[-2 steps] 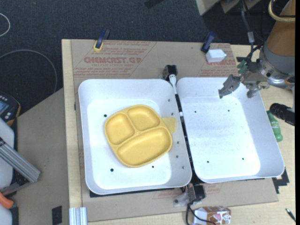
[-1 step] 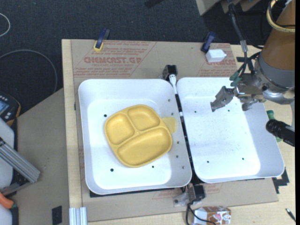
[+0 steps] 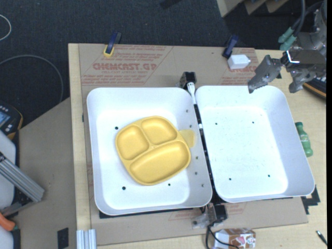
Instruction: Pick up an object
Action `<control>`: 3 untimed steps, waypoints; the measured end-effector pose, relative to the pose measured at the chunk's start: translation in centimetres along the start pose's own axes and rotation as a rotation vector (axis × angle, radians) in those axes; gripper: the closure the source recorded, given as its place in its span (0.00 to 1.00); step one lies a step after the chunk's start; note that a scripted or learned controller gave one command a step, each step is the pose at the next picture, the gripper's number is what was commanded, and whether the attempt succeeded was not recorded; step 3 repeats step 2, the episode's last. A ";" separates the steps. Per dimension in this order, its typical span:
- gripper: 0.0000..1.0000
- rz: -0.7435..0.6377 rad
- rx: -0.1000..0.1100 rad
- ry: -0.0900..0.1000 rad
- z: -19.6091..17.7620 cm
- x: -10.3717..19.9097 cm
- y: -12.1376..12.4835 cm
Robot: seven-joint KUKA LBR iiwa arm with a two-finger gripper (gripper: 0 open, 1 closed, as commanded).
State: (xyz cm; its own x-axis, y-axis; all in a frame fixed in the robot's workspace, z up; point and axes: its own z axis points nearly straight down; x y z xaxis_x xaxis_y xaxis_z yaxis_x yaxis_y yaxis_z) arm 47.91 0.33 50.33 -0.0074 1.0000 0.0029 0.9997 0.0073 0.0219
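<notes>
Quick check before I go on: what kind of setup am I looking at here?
Probably a lab bench for robot picking trials: two white bins clamped side by side on a board, a yellow divided plate in the left one, and loose cables on dark carpet.

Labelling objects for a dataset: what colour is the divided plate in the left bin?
Yellow all over; the divided plate shows plainly in the camera view.

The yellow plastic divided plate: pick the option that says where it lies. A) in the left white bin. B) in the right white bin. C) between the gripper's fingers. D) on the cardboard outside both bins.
A: the yellow plastic divided plate lies flat on the floor of the left white bin, while the gripper is over by the right white bin's far corner.
</notes>
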 end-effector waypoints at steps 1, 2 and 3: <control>1.00 0.005 0.016 -0.004 -0.1 -0.2 0.1; 1.00 0.002 0.033 -0.003 11.2 5.0 -0.3; 1.00 0.002 0.033 -0.003 11.2 5.0 -0.3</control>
